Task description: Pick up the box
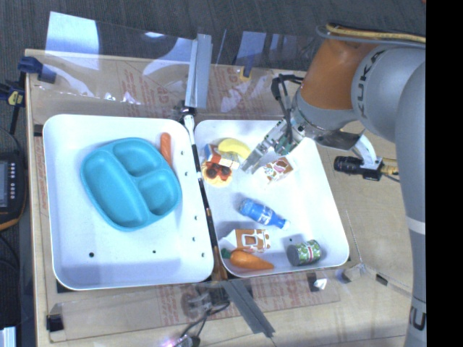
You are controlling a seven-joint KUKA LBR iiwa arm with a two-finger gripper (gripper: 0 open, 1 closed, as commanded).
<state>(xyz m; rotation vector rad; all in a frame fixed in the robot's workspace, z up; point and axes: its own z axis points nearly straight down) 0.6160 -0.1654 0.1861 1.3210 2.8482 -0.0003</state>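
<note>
We see the gripper (255, 157) low in the right bin (329, 215), its fingers slightly spread and pinching nothing. A small box (278, 169) lies just at its four o'clock; another box (251, 240) sits toward six, above a carrot (248, 261). At nine o'clock lies a banana (233, 148).
</note>
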